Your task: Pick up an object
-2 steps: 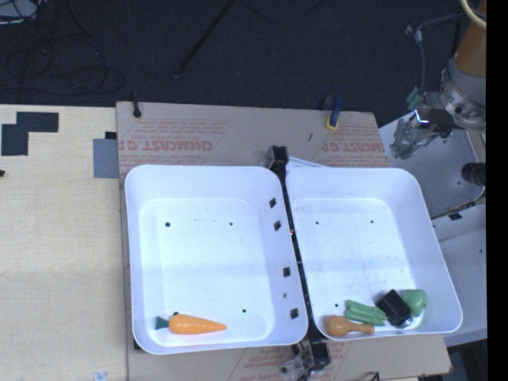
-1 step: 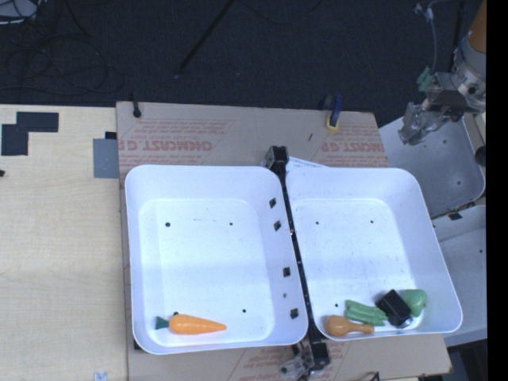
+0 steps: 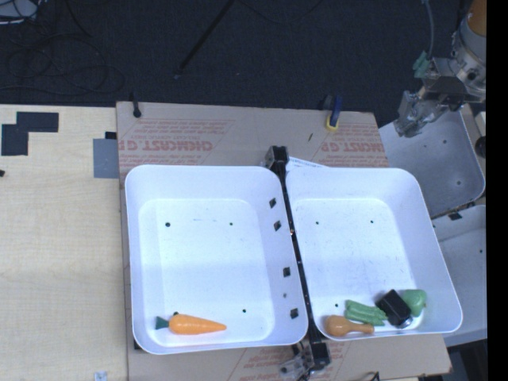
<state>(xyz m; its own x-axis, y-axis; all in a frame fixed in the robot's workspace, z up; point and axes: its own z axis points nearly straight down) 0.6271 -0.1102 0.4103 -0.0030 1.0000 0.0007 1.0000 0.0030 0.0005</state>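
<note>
Well apart from the carrot [image 3: 197, 324], the gripper [image 3: 413, 121] hangs beyond the bins.

Left bin [image 3: 143, 213]: white, dotted with small black marks. Right bin [image 3: 429, 236]: white. Carrot [image 3: 197, 325]: orange, dark green top. Bean pod [image 3: 365, 313]: green. Block [image 3: 394, 307]: black. Gourd [image 3: 346, 327]: tan-orange. Leafy piece [image 3: 415, 298]: green. Cardboard [image 3: 238, 137]: brown, printed in red lettering. Surface [image 3: 55, 252]: pale wood, marked with dark grey squares. Clip [image 3: 333, 117]: yellow and blue.
</note>
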